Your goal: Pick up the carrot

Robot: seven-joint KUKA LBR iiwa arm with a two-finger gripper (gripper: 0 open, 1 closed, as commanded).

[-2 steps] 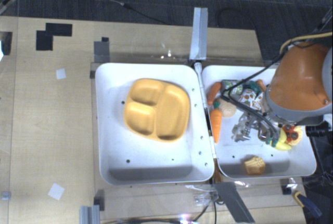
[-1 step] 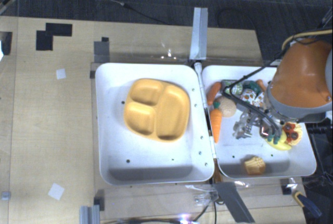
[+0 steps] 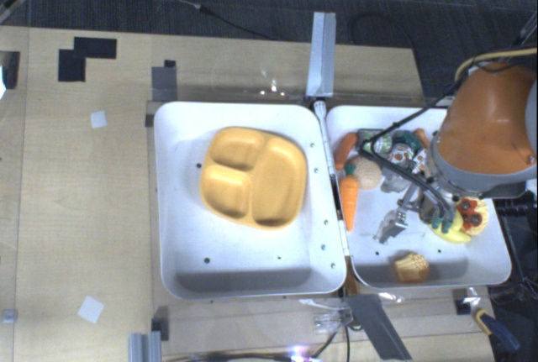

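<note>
Two white bins side by side on a wooden bench (image 3: 76,209). In the left bin (image 3: 176,268), a yellow plate (image 3: 252,175) with three compartments, lying near the middle. In the right bin (image 3: 496,268), a carrot (image 3: 348,199) lying close along the left wall, green top toward the far side, tip toward the near side, apart from the gripper. Just beyond the carrot, a red-orange piece (image 3: 344,149), and beside its top a round beige piece (image 3: 367,174). Farther back, a small multicoloured item (image 3: 405,149), partly hidden by cables. Near the front wall, a tan bread-like piece (image 3: 411,266). On the right side, a yellow and red item (image 3: 465,222), partly under the wrist. Reaching in from the right, the arm (image 3: 492,121), orange band over the bin's far right part. Low over the bin's middle, the gripper (image 3: 393,226), right of the carrot and beyond the bread-like piece, nothing visibly held. Open or closed: cannot tell from this angle.
</note>
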